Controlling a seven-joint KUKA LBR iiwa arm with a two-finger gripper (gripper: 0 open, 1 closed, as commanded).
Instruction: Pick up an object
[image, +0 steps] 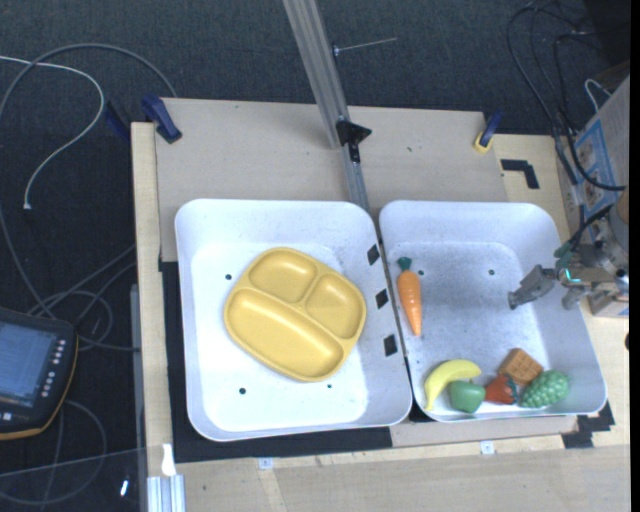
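The right bin (470, 225) holds an orange carrot (409, 300) by its left wall. Along its front edge lie a yellow banana (448, 377), a green apple (466, 397), a small red piece (499, 389), a brown block (520, 364) and a green bunch of grapes (545, 388). My gripper (562, 296) hangs over the bin's right side, above and behind the grapes. It is open with nothing between its fingers. One grey finger (528, 288) points left toward the bin's middle.
A yellow divided plate (295, 313) lies in the left bin (205, 300). A metal pole (330, 90) rises from the back between the bins. Cables and a tablet (30, 370) lie on the floor at the left.
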